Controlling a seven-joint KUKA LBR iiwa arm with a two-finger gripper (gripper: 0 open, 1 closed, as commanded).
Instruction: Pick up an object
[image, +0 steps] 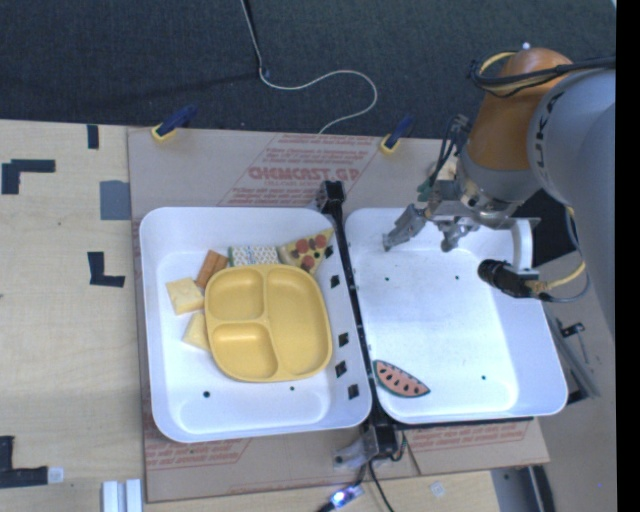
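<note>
A watermelon slice (400, 380) lies alone near the front left corner of the right bin (450, 310). My gripper (428, 231) hangs over the back of that bin, well away from the slice, with its two fingers spread and nothing between them. In the left bin (170, 300) a yellow divided plate (268, 322) sits in the middle. Around its back and left edges lie a pizza slice (308, 248), a patterned cracker (253, 256), a brown biscuit (209, 268) and pale bread squares (185, 295).
The grey arm with its orange band (510, 110) comes in from the right over the right bin's back corner. A black cable fitting (510, 278) juts over that bin's right rim. A black divider strip (345, 300) runs between the bins. A white cable (320, 85) loops behind them.
</note>
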